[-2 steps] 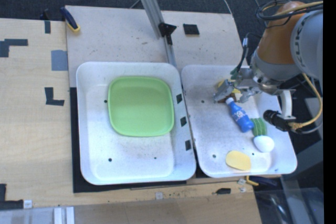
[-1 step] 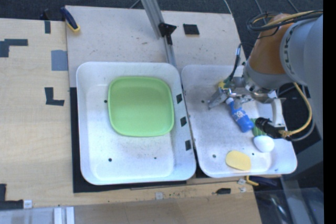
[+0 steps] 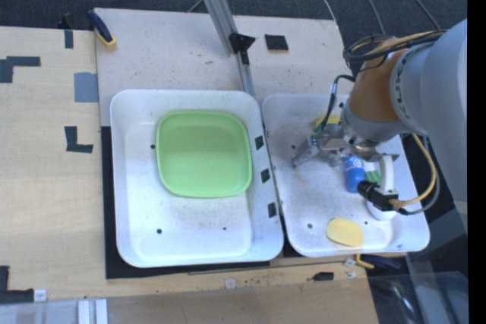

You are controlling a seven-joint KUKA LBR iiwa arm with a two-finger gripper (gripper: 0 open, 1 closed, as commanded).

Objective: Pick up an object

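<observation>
My gripper (image 3: 307, 153) is low in the right bin (image 3: 304, 224), over its left-middle floor, with the orange-banded wrist (image 3: 372, 99) above and to its right. A blue bottle-like object (image 3: 353, 172) with a green end (image 3: 370, 177) lies just right of the gripper, partly under the wrist. Near the bin's front edge lies a flat yellow object (image 3: 345, 231). A small yellow piece (image 3: 327, 120) shows behind the gripper, mostly hidden by the arm. Nothing is visibly between the gripper's jaws.
The left bin (image 3: 129, 178) holds a green square plate (image 3: 203, 153). A slanted metal pole (image 3: 220, 4) rises behind the bins. Cables (image 3: 425, 186) loop beside the right bin's right wall. A blue and yellow tool (image 3: 101, 28) lies on the bench at the far left.
</observation>
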